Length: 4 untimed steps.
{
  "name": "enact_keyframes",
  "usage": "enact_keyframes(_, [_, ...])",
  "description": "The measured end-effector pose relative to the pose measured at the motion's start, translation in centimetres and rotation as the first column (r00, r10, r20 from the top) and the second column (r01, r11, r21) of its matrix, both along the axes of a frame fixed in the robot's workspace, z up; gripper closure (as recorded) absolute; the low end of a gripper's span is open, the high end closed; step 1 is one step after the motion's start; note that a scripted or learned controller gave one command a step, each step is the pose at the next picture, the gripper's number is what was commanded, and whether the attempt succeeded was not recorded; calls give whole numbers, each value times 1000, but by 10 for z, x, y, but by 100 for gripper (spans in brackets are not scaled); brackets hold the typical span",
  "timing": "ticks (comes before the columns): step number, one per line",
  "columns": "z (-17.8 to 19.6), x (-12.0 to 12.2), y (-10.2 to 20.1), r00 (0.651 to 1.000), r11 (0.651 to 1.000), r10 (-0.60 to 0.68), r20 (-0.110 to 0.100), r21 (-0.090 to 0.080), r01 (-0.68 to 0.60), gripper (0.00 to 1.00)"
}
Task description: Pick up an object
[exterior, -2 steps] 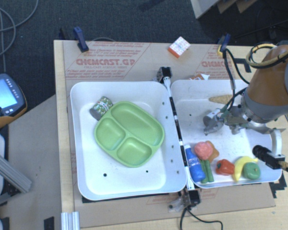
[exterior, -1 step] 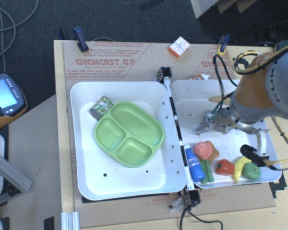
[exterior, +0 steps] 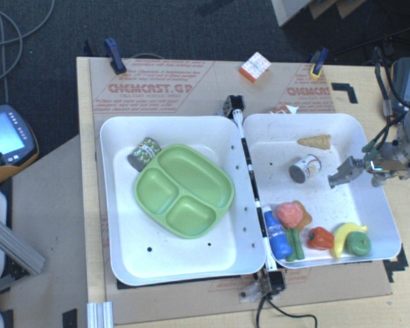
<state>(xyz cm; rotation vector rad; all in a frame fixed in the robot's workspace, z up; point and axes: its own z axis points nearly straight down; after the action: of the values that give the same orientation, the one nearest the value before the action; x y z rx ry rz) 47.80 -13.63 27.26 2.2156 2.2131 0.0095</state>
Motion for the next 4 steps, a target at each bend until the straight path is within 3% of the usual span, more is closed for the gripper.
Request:
enact_keyframes(1, [-102, 36, 23, 1000, 1000, 5, -20, 6, -4, 0])
enact_keyframes(2, [-193, 84, 10, 1000, 1000, 3, -13, 3, -3, 0])
enact_keyframes(3, [-137, 41, 18, 1000, 1000, 0, -13, 5, 0, 0])
enact_keyframes(4, [-191, 85, 18, 1000, 1000, 4, -10, 2, -4, 0])
